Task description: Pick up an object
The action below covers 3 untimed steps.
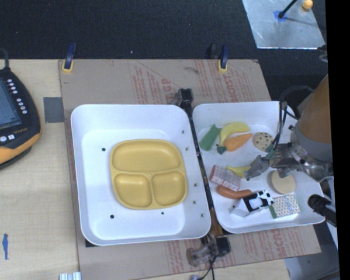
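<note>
The right bin (243, 109) holds several small toy foods. At its far side lie a green piece (209, 137), a yellow banana (236, 128), an orange carrot (239, 142) and a speckled cookie (261, 140). Nearer the front are a small printed packet (224, 176), a sausage (235, 192), a black-and-white object (257, 202), a patterned box (285, 206) and a pale round disc (283, 184). My gripper (260, 166) reaches in from the right. It hangs low over the bin's middle, just right of a small yellow piece (238, 170) and left of the disc.
The left bin (89, 170) holds a yellow three-compartment plate (148, 172). A teach pendant (7, 116) lies on the bench at the far left. Clamps (222, 57) hold the cardboard sheet under the bins. The arm's grey and orange body (314, 123) covers the right bin's right edge.
</note>
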Tool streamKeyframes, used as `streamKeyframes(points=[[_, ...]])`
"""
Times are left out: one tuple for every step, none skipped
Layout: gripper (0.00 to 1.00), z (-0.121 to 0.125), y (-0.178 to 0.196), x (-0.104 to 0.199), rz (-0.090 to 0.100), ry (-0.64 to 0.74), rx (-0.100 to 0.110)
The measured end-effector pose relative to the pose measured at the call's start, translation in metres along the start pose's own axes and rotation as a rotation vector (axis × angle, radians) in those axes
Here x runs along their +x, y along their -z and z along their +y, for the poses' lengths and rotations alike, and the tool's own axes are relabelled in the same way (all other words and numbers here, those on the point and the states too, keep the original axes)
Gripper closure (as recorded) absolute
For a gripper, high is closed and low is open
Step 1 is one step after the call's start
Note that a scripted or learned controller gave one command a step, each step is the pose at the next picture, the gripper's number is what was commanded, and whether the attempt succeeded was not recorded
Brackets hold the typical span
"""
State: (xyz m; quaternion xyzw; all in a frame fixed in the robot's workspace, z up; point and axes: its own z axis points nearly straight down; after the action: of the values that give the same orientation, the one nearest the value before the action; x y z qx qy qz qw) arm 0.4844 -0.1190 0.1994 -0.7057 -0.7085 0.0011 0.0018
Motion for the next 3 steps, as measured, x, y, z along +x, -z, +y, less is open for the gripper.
streamKeyframes(points=[[0.00,0.077,-0.108,0.001,-0.002,0.002,0.002],[1.00,0.078,-0.098,0.000,-0.004,0.006,0.002],[1.00,0.106,-0.007,0.085,0.001,0.001,-0.002]])
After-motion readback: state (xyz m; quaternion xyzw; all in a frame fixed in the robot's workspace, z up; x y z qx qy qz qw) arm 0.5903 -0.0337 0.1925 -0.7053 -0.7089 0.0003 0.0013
